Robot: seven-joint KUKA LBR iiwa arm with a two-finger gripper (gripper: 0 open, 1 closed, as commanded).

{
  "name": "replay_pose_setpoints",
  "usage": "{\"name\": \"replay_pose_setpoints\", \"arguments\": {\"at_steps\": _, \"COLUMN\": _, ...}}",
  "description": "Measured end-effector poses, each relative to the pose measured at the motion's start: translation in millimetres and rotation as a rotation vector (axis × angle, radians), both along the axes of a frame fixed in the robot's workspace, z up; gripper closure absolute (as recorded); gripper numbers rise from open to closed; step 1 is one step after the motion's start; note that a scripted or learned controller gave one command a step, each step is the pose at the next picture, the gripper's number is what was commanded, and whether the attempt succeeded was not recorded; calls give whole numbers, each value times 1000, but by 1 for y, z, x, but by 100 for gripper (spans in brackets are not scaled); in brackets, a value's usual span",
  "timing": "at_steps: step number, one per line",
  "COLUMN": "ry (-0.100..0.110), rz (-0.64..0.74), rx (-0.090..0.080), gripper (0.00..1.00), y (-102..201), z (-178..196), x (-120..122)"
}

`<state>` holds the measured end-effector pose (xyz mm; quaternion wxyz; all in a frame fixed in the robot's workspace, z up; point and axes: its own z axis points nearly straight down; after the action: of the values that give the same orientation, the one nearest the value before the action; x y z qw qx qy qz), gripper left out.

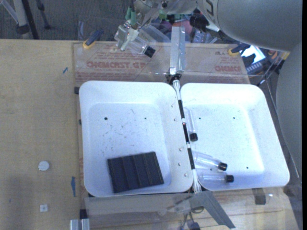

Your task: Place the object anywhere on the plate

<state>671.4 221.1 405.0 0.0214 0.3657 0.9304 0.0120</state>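
The clear tube [135, 42] with its black cap hangs in the air beyond the far rim of the left bin [91, 128], lying at a slant with the cap end lower and toward the right. We see it caught at the tip of the gripper [128, 31], whose pale fingers [129, 18] are closed narrowly on its clear body. Below it lies a transparent sheet with red lettering [108, 64], which covers the table [33, 104] behind both bins. The plate [135, 171], dark, ribbed and rectangular, lies flat on the floor of the left bin near its front wall, turned slightly askew and well apart from the held tube. We count three more capped tubes in the right bin [249, 128]: one [189, 124] lies along the wall next to the divide, and two others [209, 161] [213, 178] lie near each other toward the front left corner, their black caps pointing right. The grey arm [259, 13] crosses the upper right corner above the right bin. A metal bar [178, 51] stands on the sheet where the two bins meet. A small white disc [43, 166] sits on the bare table to the left of the bins.
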Motion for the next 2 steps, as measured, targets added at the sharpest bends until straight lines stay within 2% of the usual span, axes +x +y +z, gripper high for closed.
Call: {"name": "replay_pose_setpoints", "arguments": {"at_steps": 2, "ry": -15, "rz": 1, "rx": 1, "gripper": 100, "y": 1, "z": 23, "x": 1}}
